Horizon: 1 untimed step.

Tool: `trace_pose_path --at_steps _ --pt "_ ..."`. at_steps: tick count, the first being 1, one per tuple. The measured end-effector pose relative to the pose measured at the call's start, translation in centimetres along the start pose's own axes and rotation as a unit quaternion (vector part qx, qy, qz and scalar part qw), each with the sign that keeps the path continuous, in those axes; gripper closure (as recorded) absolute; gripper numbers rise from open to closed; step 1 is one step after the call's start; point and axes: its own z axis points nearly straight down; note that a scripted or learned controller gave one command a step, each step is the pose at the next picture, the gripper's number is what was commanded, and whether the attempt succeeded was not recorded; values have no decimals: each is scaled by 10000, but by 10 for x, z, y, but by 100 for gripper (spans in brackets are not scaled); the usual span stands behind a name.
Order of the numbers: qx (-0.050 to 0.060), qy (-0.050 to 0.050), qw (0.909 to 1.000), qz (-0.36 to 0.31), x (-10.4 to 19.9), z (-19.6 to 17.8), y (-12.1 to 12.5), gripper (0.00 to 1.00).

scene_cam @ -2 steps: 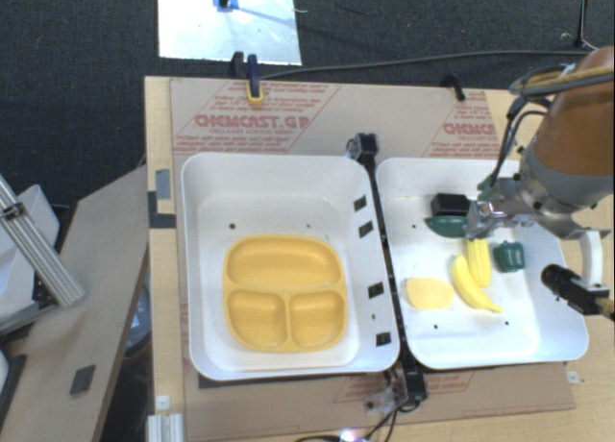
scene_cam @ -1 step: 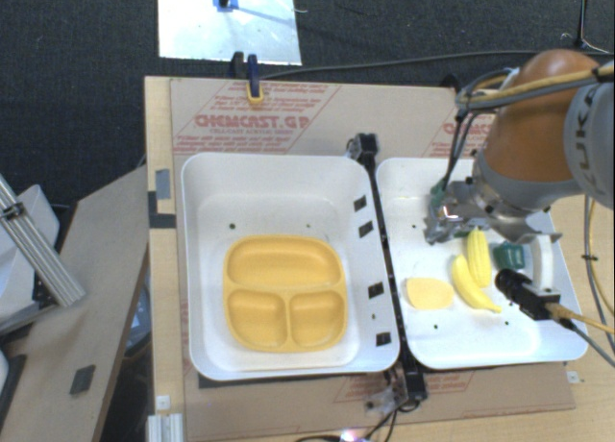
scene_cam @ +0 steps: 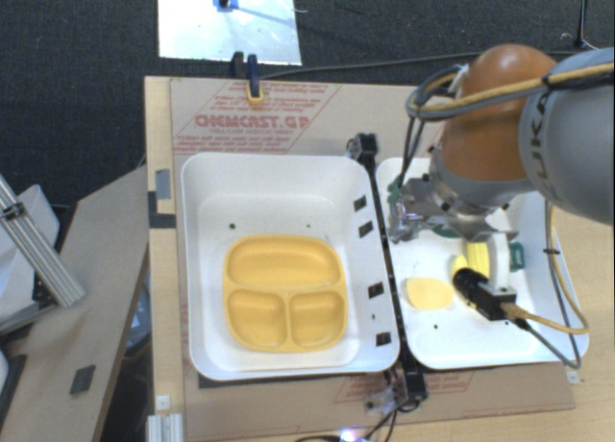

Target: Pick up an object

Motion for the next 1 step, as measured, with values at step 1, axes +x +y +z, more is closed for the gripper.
trace_pose_path --at_steps 1 --pt "8 -5 10000 6 47 13 5 100"
